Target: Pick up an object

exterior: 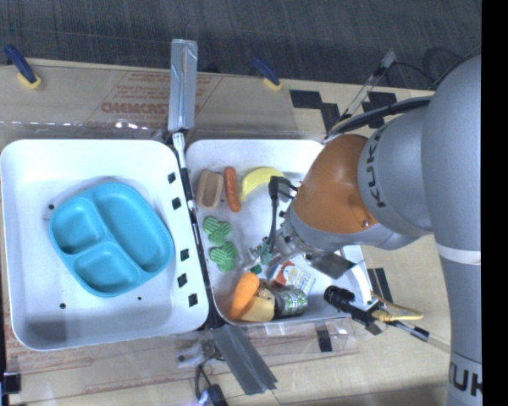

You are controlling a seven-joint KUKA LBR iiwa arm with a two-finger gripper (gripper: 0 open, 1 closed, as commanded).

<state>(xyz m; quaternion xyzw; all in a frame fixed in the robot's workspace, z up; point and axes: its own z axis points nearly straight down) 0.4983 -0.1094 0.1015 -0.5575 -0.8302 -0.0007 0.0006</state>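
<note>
My gripper (268, 250) hangs low in the right bin (237, 150), under the orange wrist band. Right beside it lie a red and white packet (289, 274) and a small can (293, 301). Near the front wall an orange carrot (245, 292) leans on a pale yellow piece (259, 309). Two green ridged pieces (218, 226) (223, 255) sit to the gripper's left. Toward the back are a brown bun (207, 189), an orange sausage (231, 189) and a yellow banana (261, 178). The arm hides the bin's right half.
The left bin (34, 311) holds a blue divided plate (110, 237). A low wall with black clips (186, 244) splits the two bins. A metal bar (182, 83) stands behind the divider.
</note>
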